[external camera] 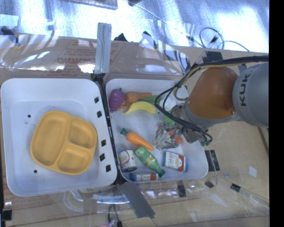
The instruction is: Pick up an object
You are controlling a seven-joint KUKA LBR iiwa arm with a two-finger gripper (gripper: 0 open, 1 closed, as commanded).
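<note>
gripper sat low in the right bin, above the carton and right of the carrot; finger state unclear, possibly touching a small orange item.

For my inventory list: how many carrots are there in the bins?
2. One carrot lies in the middle of the right bin, above the green bottle. A second carrot lies at the top, beside the grapes. The arm may hide others.

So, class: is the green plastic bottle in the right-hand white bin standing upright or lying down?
Lying down. The green plastic bottle rests on its side on the floor of the right-hand white bin.
</note>
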